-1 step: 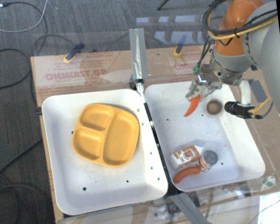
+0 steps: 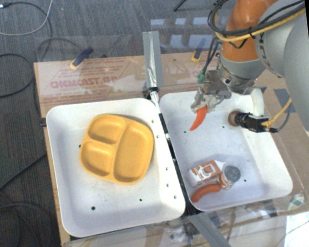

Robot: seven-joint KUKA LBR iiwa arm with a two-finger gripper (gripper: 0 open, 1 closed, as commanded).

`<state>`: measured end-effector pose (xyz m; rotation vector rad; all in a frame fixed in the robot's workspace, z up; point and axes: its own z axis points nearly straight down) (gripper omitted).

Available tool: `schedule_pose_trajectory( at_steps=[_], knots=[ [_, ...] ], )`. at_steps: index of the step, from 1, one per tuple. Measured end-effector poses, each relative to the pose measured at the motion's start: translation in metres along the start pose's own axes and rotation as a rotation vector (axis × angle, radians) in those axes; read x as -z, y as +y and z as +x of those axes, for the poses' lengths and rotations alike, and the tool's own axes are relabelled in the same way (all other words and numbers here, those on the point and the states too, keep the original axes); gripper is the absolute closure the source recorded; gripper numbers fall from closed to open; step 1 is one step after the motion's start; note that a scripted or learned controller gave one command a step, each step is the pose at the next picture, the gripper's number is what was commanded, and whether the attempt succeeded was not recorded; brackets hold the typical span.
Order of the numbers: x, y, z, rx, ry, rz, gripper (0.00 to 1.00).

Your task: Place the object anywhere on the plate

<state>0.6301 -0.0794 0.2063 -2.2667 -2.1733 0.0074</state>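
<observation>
Camera view: the gripper (image 2: pixel 203 104) hangs over the far part of the right bin (image 2: pixel 270 156), pinching an orange carrot-like object (image 2: pixel 197 119) by its upper end. The yellow divided plate (image 2: pixel 116 147) lies in the left bin (image 2: pixel 76 213), well apart. A small can (image 2: pixel 212 173) and a red sausage-shaped piece (image 2: pixel 206 192) rest at the right bin's near side.

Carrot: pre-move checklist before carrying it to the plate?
1. Carrot between the fingers: ok, its top sits in the gripper, tip hanging down-left.
2. Carrot lifted off the right bin: cannot tell from this slant.
3. Plate in the left bin, compartments free: ok.
4. Path over the divider between the bins: ok, nothing stands on it.
5. Can and sausage away from the gripper: ok, both at the bin's near edge.
6. Grip firmness: cannot tell.
</observation>
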Motion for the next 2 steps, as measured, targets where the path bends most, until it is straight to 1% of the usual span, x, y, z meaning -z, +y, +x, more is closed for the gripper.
schedule_pose_trajectory(
  at_steps=[1, 2],
  knots=[
    [-0.0056, -0.0051, 0.1208, -0.003, 0.001, 0.001, 1.0],
    [-0.0055, -0.0051, 0.1207, -0.003, 0.001, 0.001, 0.0]
  ],
)
